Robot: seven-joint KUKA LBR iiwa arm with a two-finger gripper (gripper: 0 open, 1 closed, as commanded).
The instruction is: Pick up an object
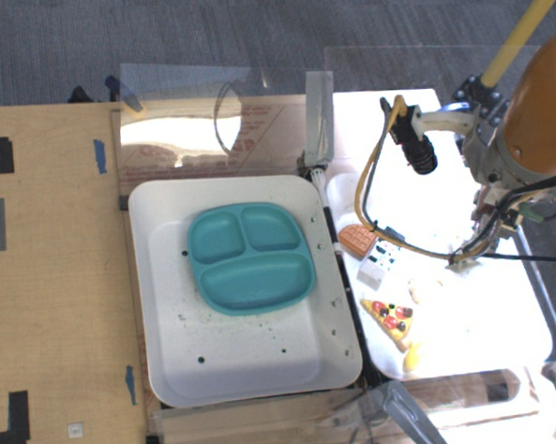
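A robot arm reaches in from the right above the right-hand white bin (511,343). Its gripper (468,254) hangs low over that bin's brightly lit floor; whether it is released or clenched cannot be told, and nothing is seen between its tips.

To the gripper's left lie the candidate objects, all resting on the bin floor: a toy pizza slice (390,317) lower left, a small white block (371,276), and a brown waffle-like piece (356,241) farther left.

Well beyond them, the left bin (174,363) holds a teal divided plate (250,257).

By the look of it, no object is lifted yet; the grasp and raise remain.
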